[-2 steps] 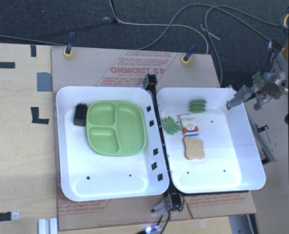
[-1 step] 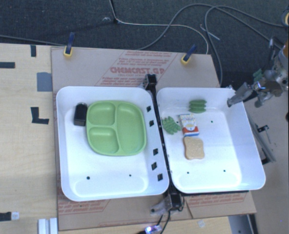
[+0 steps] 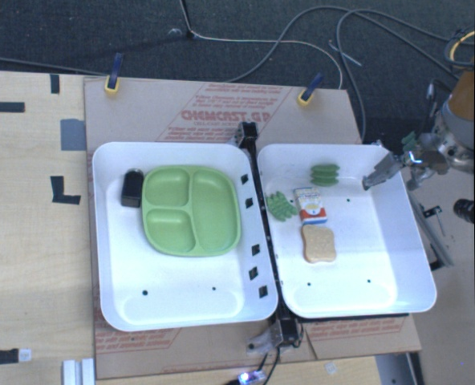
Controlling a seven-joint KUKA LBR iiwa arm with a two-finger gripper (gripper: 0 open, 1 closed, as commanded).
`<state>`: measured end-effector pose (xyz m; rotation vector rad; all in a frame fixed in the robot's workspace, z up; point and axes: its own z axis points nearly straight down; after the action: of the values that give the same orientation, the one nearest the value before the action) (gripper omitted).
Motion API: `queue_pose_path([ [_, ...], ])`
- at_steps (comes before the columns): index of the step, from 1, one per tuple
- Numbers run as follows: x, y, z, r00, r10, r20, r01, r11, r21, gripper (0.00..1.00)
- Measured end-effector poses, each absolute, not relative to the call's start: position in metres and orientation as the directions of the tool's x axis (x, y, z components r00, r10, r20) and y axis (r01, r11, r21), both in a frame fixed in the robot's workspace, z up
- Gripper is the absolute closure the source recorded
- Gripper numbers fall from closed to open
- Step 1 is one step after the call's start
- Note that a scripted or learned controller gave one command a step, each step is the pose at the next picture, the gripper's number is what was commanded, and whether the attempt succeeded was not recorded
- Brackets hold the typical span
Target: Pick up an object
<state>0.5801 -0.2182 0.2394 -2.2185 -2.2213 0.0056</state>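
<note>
We look down on two white bins set side by side on a cardboard sheet. The left bin (image 3: 109,239) holds a green divided plate (image 3: 192,211) lying flat near its middle, and a small black block (image 3: 132,188) rests just beside the plate's left edge, touching or nearly touching it.

The right bin (image 3: 398,271) holds four small things grouped in its left half. A green ridged piece (image 3: 325,174) lies nearest the far wall. Below it sits a small carton (image 3: 310,204) with a red and white label, and just beside the carton on the left lies a green leafy piece (image 3: 282,206), close to the wall between the bins. A tan slice like toast (image 3: 319,245) lies just below the carton, touching or almost touching it.

The gripper (image 3: 372,181) hangs at the right bin's far right corner, well apart from all four things, with the grey arm reaching in from the right. Whether its claw stands apart or together we cannot tell at this angle; we see nothing in it.

Two clamps (image 3: 113,81) pin the cardboard's far edge, and cables (image 3: 302,30) trail across the dark floor behind.
</note>
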Motion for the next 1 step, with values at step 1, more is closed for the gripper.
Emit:
queue_pose_path([
  [1, 0.5772, -0.2202, 0.1763, -0.001, 1.0, -0.001, 1.0, 0.001, -0.005, 0.0],
])
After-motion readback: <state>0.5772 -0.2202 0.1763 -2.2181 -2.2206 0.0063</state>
